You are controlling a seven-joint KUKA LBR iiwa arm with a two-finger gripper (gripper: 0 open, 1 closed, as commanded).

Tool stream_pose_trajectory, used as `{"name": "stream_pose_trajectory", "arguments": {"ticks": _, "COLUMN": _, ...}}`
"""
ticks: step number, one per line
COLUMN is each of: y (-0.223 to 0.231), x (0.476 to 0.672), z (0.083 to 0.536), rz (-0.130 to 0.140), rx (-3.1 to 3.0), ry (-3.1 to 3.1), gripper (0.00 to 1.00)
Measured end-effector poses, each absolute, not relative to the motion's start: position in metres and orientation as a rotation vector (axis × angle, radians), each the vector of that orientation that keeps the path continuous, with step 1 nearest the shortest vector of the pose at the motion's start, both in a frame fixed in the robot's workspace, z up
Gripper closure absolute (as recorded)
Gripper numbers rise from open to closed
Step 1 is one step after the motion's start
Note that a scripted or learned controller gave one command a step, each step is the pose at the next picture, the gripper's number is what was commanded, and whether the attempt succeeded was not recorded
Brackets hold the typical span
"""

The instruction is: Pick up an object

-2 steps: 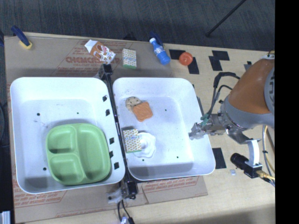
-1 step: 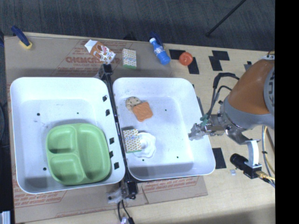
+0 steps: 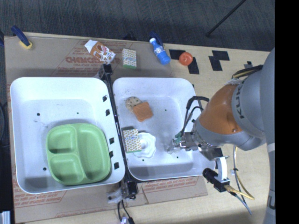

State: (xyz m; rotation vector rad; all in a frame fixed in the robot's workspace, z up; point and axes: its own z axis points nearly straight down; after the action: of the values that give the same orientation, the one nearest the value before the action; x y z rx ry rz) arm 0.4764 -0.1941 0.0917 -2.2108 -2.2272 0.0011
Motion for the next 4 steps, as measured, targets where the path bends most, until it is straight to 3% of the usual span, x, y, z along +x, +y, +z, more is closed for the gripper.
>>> {"name": "stream_pose_trajectory", "arguments": {"ticks": 1, "y": -0.090, "x": 0.477, "z": 0.175, "rz": 0.001, "rx": -2.209, "ry": -2.231, "gripper": 1.00}}
{"name": "stream_pose_trajectory", "arguments": {"ticks": 3, "y": -0.182, "x": 0.476, "z": 0.204, "rz": 0.001, "rx": -2.216, "ry": -2.226, "gripper": 1.00}}
{"name": "stream_pose_trajectory", "arguments": {"ticks": 4, "y": -0.171, "x": 0.477, "z": 0.213, "rz": -0.002, "rx": -2.217, "ry": -2.229, "gripper": 1.00}}
